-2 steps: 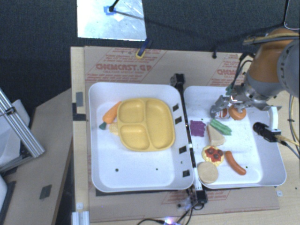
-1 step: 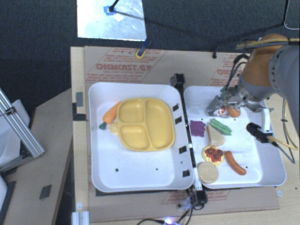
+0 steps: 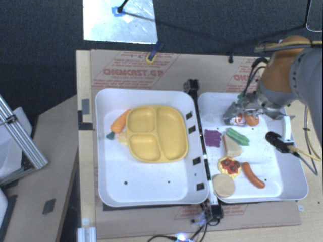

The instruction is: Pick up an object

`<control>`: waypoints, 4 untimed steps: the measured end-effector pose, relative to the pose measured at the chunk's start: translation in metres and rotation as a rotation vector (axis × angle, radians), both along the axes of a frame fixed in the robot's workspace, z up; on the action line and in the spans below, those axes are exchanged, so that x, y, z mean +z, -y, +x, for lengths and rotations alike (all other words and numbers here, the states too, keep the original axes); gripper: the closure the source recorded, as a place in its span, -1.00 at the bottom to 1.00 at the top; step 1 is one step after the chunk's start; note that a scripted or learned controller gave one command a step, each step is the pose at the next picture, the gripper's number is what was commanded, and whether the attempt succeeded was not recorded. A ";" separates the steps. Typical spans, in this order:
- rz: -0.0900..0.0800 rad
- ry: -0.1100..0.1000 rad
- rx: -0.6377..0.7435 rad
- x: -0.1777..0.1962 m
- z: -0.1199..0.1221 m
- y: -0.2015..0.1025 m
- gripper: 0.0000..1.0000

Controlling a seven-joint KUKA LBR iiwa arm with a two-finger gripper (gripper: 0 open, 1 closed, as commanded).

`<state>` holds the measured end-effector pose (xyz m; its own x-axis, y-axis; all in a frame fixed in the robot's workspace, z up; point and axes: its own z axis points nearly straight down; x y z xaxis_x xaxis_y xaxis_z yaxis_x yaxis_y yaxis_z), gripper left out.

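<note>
My gripper [image 3: 235,116] reaches in from the right and hangs low over the far part of the right bin [image 3: 292,185]. A small orange and white item [image 3: 240,119] lies right at its tip, partly hidden by it, and another orange piece [image 3: 252,119] sits just to the right. Nearer the front of this bin lie a purple piece [image 3: 213,137], a green pod [image 3: 236,136], a tan wedge [image 3: 232,146], a pizza slice [image 3: 229,166], a sausage [image 3: 252,175] and a round tan bun [image 3: 224,185].
The left bin [image 3: 108,185] holds a yellow divided plate [image 3: 151,133] with a carrot [image 3: 120,121] at its left edge. A black divider [image 3: 198,135] runs between the bins. A shiny sheet [image 3: 120,13] lies beyond the bench.
</note>
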<state>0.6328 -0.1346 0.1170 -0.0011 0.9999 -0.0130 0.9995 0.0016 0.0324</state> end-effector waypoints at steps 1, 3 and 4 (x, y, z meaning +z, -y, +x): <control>-0.002 0.013 0.002 0.015 0.004 0.000 1.00; 0.012 -0.027 0.004 0.110 0.006 0.002 1.00; 0.015 -0.030 0.008 0.099 0.008 -0.056 1.00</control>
